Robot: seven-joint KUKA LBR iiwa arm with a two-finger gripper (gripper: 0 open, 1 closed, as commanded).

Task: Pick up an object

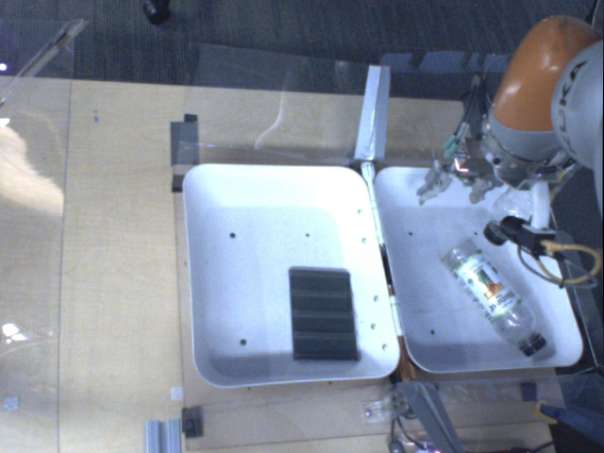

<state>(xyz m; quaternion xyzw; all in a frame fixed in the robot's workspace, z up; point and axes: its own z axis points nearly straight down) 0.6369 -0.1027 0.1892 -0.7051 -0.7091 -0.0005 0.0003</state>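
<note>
**Trainee:** What do you have on the bench?

**Me:** Two white bins side by side. In the left bin [217, 253] I see a dark ribbed block [323, 313], lying flat toward the near wall. In the right bin [415, 281] there is a clear plastic bottle [491, 295] on its side, its dark cap pointing to the near right corner. Either could serve as the object to pick.

**Trainee:** And the arm?

**Me:** It comes in from the right. The gripper [460, 173] sits over the far edge of the right bin, by the metal divider post [373, 111]. It is well apart from the bottle and nowhere near the block. A black cable [538, 245] hangs from the wrist and loops over the bin's right side.

**Trainee:** Is it open or closed?

**Me:** I cannot tell. The wrist hardware crowds that spot and the picture is too coarse. I see nothing held there.

**Trainee:** Which target would you take?

**Me:** The bottle, I judge, since it lies in the bin the arm is already above. It rests at a slant across the floor, so I would want the wrist turned to close across its narrow body, not along its length.

**Trainee:** Risks?

**Me:** It is round and smooth, so it may roll or squirt out of a pinch. The block lies flat, leaving little to grip.
</note>
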